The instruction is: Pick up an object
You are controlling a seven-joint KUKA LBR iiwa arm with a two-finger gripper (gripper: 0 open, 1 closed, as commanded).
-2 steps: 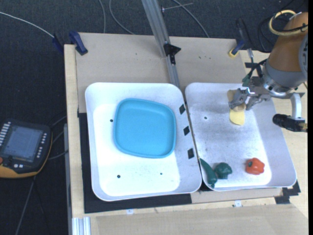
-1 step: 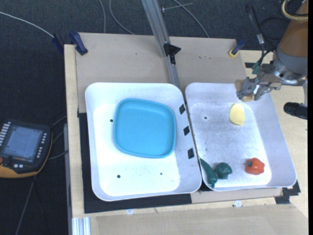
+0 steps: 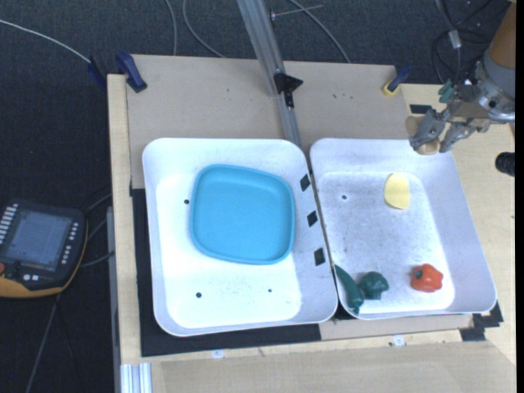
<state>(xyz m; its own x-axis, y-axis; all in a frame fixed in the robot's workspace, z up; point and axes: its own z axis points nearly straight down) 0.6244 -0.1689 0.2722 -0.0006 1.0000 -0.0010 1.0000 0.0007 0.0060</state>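
Yellow piece lies in the right bin, nearest the hand, which hovers over that bin's far rim; hand state unreadable, nothing visibly held. Likely pre-descent staging.

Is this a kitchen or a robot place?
Most likely a robot lab. A robot arm reaches over two white bins on a bench, cables lie on the floor, and a handheld control screen sits beside it.
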